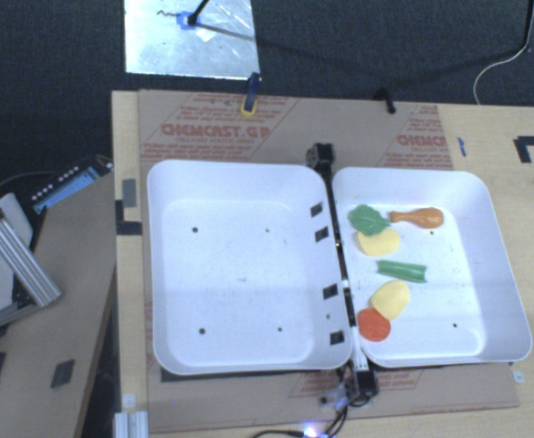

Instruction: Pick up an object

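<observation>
The right bin (486,245) holds several toy food pieces along its left side. A green leafy piece (366,218) lies at the top, touching a brown drumstick (418,216) to its right. Just below sits a pale yellow piece (379,243). A green pod (402,270) lies in the middle. Lower down a yellow lemon-like piece (391,298) rests against a red-orange round piece (373,325).
The left bin (239,263) stands beside the right one, joined by black clips (329,263) along the shared edge. Both rest on a cardboard sheet (276,121). A metal plate (192,24) lies on the dark floor behind. An aluminium frame (11,254) stands at far left.
</observation>
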